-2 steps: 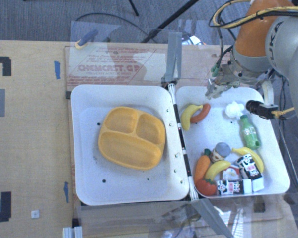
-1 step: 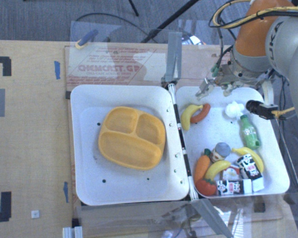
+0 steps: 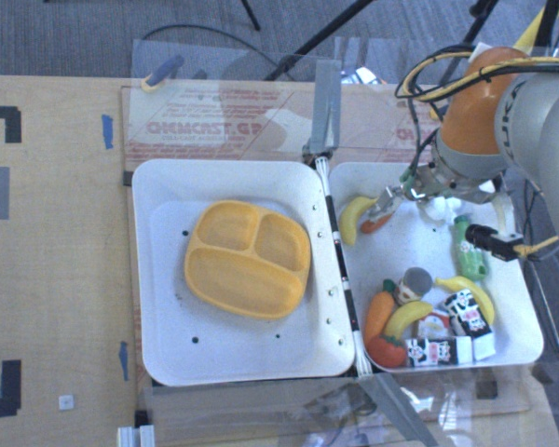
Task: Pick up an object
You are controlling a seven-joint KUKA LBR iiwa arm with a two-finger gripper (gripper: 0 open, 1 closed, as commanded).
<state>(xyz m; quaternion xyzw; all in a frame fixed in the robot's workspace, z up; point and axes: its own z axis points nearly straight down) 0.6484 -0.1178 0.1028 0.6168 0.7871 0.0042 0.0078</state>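
Small yellow banana [image 3: 352, 218], curved, lying flat. Near the top left corner of the right bin [image 3: 517, 338]. Red bit touching its right end.

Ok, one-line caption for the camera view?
Gripper hovers beside a banana in the right bin; yellow divided plate sits in the left bin.

Setting: robotics lab or test cell. Evidence: plywood bench [image 3: 47, 277] marked with black tape corners and blue tape tabs; two shallow white bins [image 3: 158, 343] set side by side as a fixed work area; clear acrylic sheet [image 3: 224, 128] behind them; black tripod legs [image 3: 354, 7] on grey carpet [image 3: 112, 7]; grey industrial arm [image 3: 540, 119] with orange band and loose yellow-black cabling [image 3: 429, 73]; toy food as test items.
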